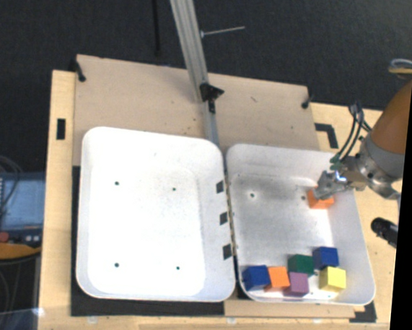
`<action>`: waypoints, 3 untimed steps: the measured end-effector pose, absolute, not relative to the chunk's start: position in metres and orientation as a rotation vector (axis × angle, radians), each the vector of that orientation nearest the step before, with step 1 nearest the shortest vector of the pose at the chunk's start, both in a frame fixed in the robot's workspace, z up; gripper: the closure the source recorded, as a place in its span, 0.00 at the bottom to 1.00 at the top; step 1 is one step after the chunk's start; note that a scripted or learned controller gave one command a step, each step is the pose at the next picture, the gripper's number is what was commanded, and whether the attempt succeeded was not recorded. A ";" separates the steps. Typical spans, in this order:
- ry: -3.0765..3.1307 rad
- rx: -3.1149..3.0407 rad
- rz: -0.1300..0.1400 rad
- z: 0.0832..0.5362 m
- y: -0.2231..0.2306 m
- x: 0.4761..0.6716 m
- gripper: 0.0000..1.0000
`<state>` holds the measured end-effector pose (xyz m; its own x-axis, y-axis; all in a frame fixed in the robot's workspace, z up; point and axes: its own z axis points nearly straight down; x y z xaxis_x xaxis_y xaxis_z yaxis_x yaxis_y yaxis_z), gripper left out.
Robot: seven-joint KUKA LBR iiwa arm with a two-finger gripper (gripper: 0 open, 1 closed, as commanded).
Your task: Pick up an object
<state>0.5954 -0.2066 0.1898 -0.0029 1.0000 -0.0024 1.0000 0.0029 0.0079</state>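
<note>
Orange block (pixel 321 201) sits at two o'clock in the right bin (pixel 278 164), directly under my gripper (pixel 329 184). I cannot tell its jaw state, so I centre squarely before closing, clear of the rim.

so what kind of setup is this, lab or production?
Likely a lab grasping rig: a plywood bench with two white bins, small coloured blocks in the right one, and loose cables with a handheld controller on dark floor.
</note>
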 end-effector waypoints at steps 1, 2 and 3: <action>2.222 2.210 0.006 0.245 -0.208 0.597 1.00; 2.228 2.213 0.001 0.241 -0.150 0.599 1.00; 2.230 2.213 0.001 0.239 -0.088 0.590 1.00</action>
<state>0.5904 -0.0884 0.2388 -0.0076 1.0000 0.0009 1.0000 0.0076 0.0004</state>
